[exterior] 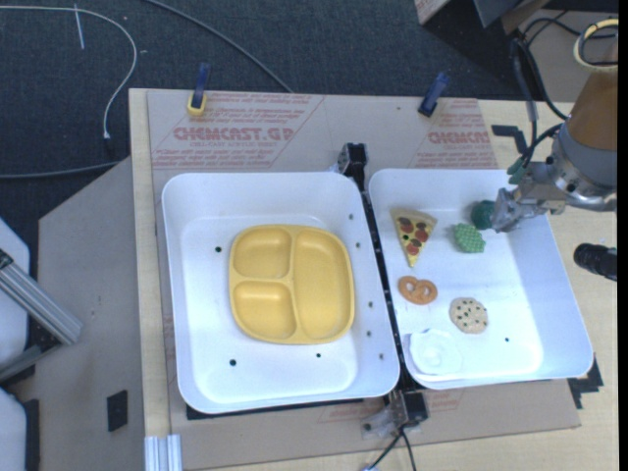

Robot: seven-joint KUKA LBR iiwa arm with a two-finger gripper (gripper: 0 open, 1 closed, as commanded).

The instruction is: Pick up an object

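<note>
Right now the hand (502, 214) sits low over the far side of the right bin (549, 292), just beside a dark green toy piece (482, 212) that lies near the bin's far wall. Whether its grip is wide or narrow I cannot tell; the tips blur into that green piece, and nothing is clearly held.

Close by, a lighter green piece (469, 237) rests just beside the dark one, on the nearer side. Further left lies a pizza slice (413, 235), and below it a pretzel (418, 289) and a cookie (469, 314), each apart from the others. A flat white lid-like disc (433, 351) sits in the bin's near-left corner. The left bin (186, 292) carries a yellow divided plate (291, 284) with 3 compartments.

By their look these are small play-food items, probably light, stiff plastic or rubber, and not fragile. The dark green piece seems the likely target, being nearest the hand. It looks lumpy and rounded, so a pinch across its middle would suit best; the flat pizza slice and cookie would be harder, offering only thin edges against the bin floor.
</note>
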